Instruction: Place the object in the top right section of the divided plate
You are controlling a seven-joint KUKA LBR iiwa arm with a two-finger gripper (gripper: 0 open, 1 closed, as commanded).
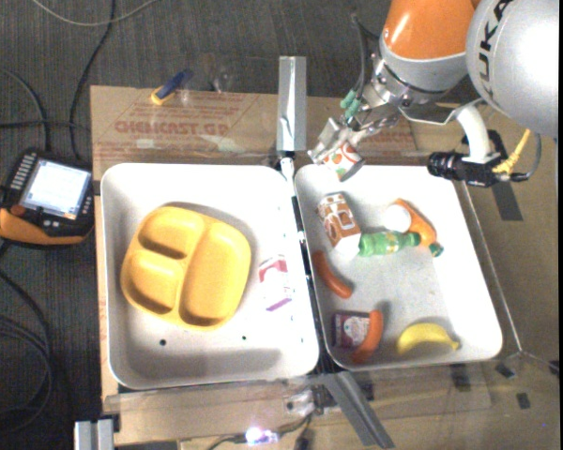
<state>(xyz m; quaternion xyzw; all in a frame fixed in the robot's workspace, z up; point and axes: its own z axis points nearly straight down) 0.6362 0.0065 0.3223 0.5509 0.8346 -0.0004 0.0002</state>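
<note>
Your two-finger gripper (349, 144) is clamped on a small white cup w/ orange print (342, 158), up over the right bin's (483, 251) back-left rim. It's glossy and round, so it could twist out en route. The yellow moulded-plastic divided plate (186, 265) sits tilted in the left bin (122, 345), so you might hit the wrong section.

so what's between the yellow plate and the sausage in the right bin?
In the camera view: a small pink-and-white packet on the left bin floor, then the two bins' adjoining walls, between plate and sausage.
</note>
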